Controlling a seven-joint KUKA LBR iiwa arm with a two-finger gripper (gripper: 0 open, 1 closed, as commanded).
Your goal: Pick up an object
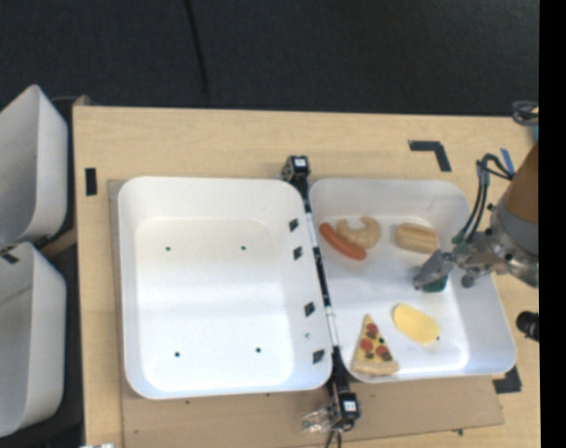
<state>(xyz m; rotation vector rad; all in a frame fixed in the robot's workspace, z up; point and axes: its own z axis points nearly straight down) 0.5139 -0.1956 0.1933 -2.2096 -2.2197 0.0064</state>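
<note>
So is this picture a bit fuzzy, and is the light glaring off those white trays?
Camera view: slightly soft throughout; the left white plastic bin looks bright and nearly washed out; the two-finger gripper looks blurred and casts only a faint shadow; the yellow oval toy piece and pizza slice toy stay readable.

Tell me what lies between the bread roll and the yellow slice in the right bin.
In the camera view, the gripper sits between the bread roll and the yellow slice, over the white bin floor.

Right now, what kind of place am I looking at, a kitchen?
Probably a robot test bench, not a kitchen. Two white bins sit side by side on a bench, the food looks like toys, such as the pizza slice and hot dog, and a gripper reaches in.
</note>
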